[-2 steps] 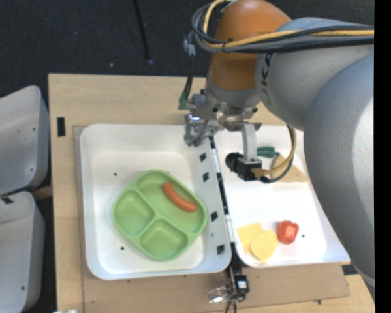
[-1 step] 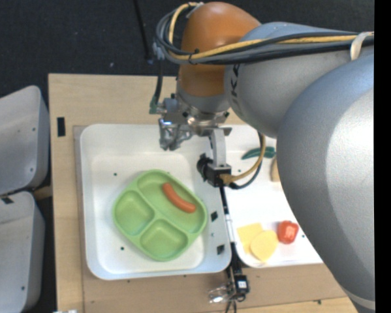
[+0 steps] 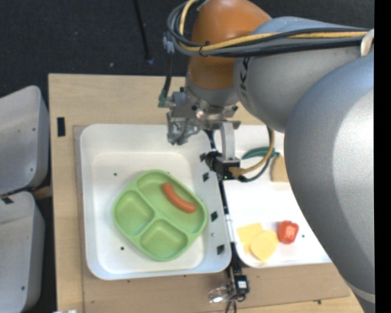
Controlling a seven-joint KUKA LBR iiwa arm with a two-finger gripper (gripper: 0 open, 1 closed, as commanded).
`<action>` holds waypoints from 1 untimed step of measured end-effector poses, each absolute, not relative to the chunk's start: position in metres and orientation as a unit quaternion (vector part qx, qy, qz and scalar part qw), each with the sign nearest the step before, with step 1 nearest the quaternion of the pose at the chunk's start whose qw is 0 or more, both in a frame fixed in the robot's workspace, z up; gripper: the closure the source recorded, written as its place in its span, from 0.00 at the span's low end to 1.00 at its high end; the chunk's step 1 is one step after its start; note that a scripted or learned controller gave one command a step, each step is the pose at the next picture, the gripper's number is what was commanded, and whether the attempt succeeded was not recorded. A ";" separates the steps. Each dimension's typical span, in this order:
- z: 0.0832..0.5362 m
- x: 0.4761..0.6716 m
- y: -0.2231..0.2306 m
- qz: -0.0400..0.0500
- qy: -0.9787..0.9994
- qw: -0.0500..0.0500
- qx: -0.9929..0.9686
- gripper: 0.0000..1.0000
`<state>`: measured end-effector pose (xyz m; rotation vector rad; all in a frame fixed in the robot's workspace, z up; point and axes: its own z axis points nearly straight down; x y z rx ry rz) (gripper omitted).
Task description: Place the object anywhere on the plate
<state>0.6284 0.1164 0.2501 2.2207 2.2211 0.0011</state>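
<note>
A green plate (image 3: 143, 223) with three compartments lies in the left white bin (image 3: 100, 175). An orange-red sausage (image 3: 179, 197) rests in the plate's upper right compartment, slanting down to the right. My gripper (image 3: 181, 130) hangs over the bin's far right corner, up and apart from the sausage, with nothing visible in it. The orange band and grey wrist cover most of the gripper from above.
In the right bin (image 3: 267, 204) lie two yellow pieces (image 3: 257, 241) and a small red object (image 3: 287, 231). A green-and-white cable (image 3: 257, 154) loops near the divider between the bins. The grey arm covers the right bin's far and right parts.
</note>
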 end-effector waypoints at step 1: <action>0.250 0.628 0.117 0.000 0.707 0.000 0.707 0.00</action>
